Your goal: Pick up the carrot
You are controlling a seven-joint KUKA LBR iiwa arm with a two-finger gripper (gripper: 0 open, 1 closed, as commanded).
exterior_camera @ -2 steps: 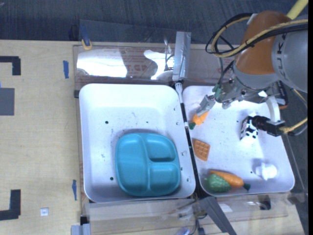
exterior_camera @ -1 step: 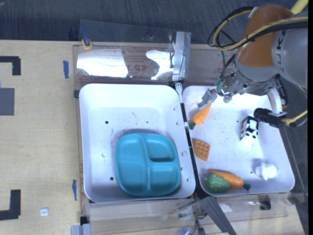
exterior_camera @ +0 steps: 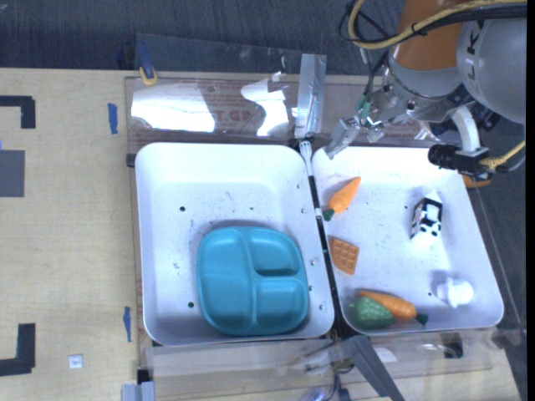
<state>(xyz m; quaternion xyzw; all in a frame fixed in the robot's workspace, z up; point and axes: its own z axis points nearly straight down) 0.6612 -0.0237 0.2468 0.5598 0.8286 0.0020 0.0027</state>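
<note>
From above, the carrot point(exterior_camera: 343, 196) lies in the right bin point(exterior_camera: 481, 249), close to that bin's left wall and near its far edge, its orange body tilted with the green end pointing down toward the dividing wall. The gripper point(exterior_camera: 347, 136) hangs over the far left corner of the same bin, just beyond the carrot and apart from it, with nothing between its fingers; whether they are spread or closed I cannot tell, as they are small and blurred here. Nearer than the carrot along the same wall sits a waffle piece point(exterior_camera: 343, 255). A second carrot-like toy point(exterior_camera: 393, 305) lies further still from the carrot, at the bin's near edge, beside a green vegetable point(exterior_camera: 369, 312).
</note>
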